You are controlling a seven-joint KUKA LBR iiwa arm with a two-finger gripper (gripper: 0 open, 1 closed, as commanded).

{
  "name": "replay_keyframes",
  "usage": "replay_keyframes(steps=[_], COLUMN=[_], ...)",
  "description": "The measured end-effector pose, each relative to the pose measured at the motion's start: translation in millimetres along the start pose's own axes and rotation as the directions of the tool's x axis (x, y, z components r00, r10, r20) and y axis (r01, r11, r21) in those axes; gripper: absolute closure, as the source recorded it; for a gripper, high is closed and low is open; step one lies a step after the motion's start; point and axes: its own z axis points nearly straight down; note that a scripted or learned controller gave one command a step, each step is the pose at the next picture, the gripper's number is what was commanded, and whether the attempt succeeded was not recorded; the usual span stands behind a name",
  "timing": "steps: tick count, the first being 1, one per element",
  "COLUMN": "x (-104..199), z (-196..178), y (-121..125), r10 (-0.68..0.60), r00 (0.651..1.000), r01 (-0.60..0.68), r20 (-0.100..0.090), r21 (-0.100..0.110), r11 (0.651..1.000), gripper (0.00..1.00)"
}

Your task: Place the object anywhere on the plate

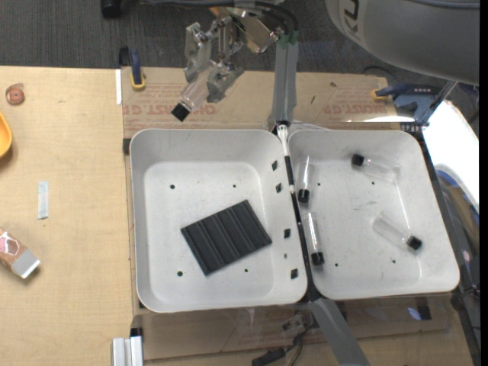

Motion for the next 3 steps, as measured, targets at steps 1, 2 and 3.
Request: replay_keyframes(steps=[1,2,3], x=[-1.1,5.7,14.9], z=[-9.2,52.6,112.5], y=[-1.4,8.3,-0.1], r10=[0.004,-0.116,-0.726], r00=[1.0,0.993,0.687], r01=[-0.004,0.116,0.726], r20=[0.005,-0.032,-0.021], r21=[0.0,-0.004,-0.025], r11=[1.0,0.993,0.687], gripper=[1.0,1.0,1.0])
